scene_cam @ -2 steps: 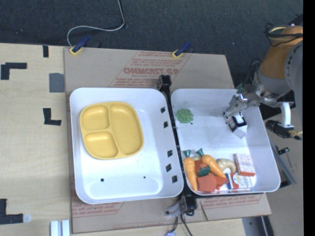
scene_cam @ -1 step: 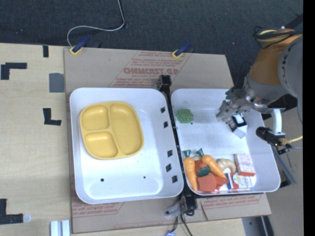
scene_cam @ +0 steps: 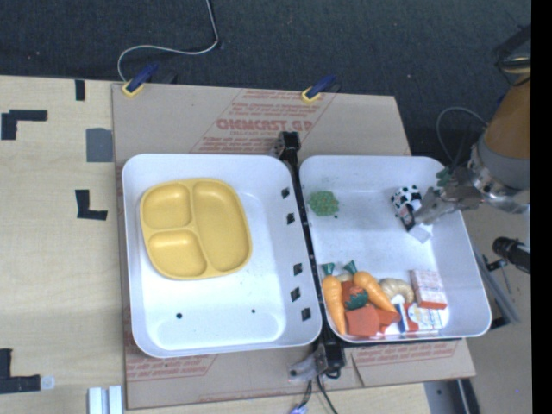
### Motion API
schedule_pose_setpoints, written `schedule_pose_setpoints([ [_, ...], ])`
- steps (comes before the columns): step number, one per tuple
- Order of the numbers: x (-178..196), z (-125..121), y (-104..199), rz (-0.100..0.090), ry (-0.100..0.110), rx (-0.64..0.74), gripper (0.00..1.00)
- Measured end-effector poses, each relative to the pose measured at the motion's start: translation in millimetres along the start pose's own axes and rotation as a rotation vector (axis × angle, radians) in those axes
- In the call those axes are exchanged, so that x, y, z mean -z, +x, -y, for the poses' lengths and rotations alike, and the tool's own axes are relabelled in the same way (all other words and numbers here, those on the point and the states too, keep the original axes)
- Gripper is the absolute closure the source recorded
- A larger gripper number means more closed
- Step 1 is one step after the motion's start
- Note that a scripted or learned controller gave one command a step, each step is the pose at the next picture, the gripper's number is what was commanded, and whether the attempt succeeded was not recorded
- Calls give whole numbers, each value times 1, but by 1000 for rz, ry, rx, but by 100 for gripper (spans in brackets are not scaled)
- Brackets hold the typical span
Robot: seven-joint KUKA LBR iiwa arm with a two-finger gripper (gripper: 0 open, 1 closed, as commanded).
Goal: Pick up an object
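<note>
A small black-and-white toy sits near the right bin's far right side.

The gripper is just beside it; whether it is open or closed cannot be told. Carrots lie at the near edge. The left bin holds a yellow plate.

Arm enters from right, end effector lowered, angled leftward.

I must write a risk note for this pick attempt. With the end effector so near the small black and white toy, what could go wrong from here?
1. The end effector sits at the edge of the black and white toy, so it may push the toy instead of gripping it.
2. Both are close to the right bin's far wall; the toy could slide against it.
3. The carrots and small boxes lie crowded together, so a later grasp there may catch two items.
</note>
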State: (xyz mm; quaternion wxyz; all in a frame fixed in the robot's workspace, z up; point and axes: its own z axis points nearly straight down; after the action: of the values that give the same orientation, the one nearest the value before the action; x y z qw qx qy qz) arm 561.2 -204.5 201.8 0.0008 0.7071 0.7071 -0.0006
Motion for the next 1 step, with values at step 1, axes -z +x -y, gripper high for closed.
schedule_pose_setpoints([
  [1, -78, -69, -6, -3, 4, 1, 100],
])
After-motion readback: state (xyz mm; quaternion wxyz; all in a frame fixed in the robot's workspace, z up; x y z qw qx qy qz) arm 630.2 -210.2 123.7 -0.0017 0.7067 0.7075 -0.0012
